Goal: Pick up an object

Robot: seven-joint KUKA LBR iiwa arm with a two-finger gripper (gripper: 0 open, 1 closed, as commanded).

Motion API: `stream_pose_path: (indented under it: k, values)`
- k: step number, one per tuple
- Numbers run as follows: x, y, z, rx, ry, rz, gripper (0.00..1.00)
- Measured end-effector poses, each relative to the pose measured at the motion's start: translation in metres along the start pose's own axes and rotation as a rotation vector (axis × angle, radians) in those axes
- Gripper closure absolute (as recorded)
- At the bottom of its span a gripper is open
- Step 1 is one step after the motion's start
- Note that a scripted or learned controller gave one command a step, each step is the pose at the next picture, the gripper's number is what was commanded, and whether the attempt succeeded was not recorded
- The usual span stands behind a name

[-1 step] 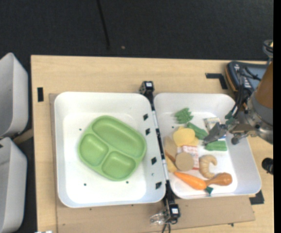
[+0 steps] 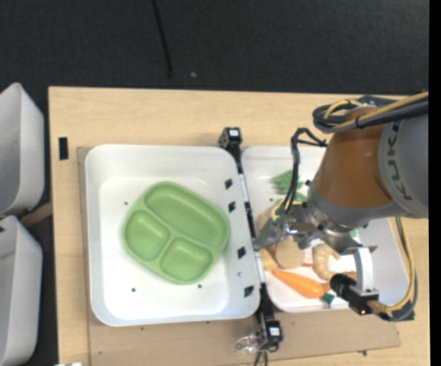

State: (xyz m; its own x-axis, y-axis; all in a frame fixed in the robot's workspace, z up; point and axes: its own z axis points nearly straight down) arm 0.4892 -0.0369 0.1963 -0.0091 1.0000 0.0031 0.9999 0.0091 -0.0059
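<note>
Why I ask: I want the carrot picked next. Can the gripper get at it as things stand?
Probably yes. The carrot lies uncovered along the near edge of the right bin, just below the wrist, beside a pale object. That neighbour and the bin wall could crowd the approach.

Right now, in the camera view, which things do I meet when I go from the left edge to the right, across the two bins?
Left white bin → green divided plate → clips between the bins → right white bin → carrot → grey and orange arm.
</note>
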Motion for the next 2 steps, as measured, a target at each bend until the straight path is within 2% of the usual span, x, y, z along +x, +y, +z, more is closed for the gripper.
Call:
stream_pose_path:
  k: [1,2]
  values:
    - [0.0934,0.0025,-0.1521,-0.024,0.003,-0.006,0.00]
    - [0.0863,0.0017,-0.1542,-0.009,-0.004,0.002,1.00]
